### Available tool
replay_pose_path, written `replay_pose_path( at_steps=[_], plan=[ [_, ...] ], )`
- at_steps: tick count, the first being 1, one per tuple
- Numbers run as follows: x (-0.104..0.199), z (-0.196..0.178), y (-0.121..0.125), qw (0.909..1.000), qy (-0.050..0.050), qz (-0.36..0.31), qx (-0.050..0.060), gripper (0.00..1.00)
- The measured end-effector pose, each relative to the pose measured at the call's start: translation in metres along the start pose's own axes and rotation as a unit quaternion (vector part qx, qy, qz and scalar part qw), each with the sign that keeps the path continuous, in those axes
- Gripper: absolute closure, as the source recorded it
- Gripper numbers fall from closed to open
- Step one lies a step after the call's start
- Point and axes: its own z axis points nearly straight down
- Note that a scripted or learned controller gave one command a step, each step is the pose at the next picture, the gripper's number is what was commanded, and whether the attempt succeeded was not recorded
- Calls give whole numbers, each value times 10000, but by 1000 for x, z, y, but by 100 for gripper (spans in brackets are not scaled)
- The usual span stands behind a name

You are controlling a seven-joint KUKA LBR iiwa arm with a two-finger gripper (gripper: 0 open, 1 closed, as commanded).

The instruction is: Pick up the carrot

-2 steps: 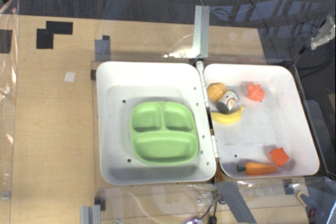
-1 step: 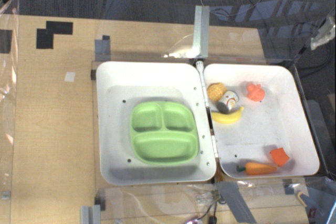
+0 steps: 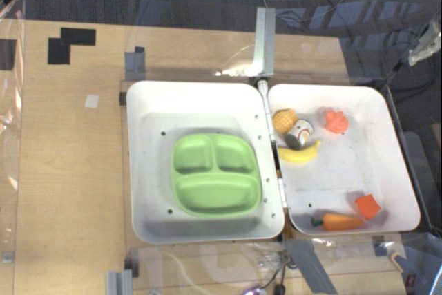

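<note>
You have two white bins: the left bin (image 3: 138,148) holds one green divided plate (image 3: 215,173). The right bin (image 3: 387,148) holds six things: one carrot (image 3: 338,222), one orange block (image 3: 367,206), one banana (image 3: 299,154), one small can (image 3: 301,133), one tan lumpy piece (image 3: 284,120) and one pink-red toy (image 3: 336,121).

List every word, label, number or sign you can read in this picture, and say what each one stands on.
No text can be read anywhere in the picture.
The small can in the right bin has a wrapper, but any print on it is too small and blurred to read.
The carrot, banana and green plate show no lettering.
</note>
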Motion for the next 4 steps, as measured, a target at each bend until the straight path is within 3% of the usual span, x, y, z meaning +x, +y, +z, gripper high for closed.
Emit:
replay_pose_path(
  at_steps=[1,2,3,4],
  plan=[
    [14,87,14,9976,5,-698,9,0],
    [26,53,8,9998,3,187,2,0],
    [6,164,55,9992,6,-393,16,0],
    [18,192,72,9932,4,-1161,-2,0]
  ],
)
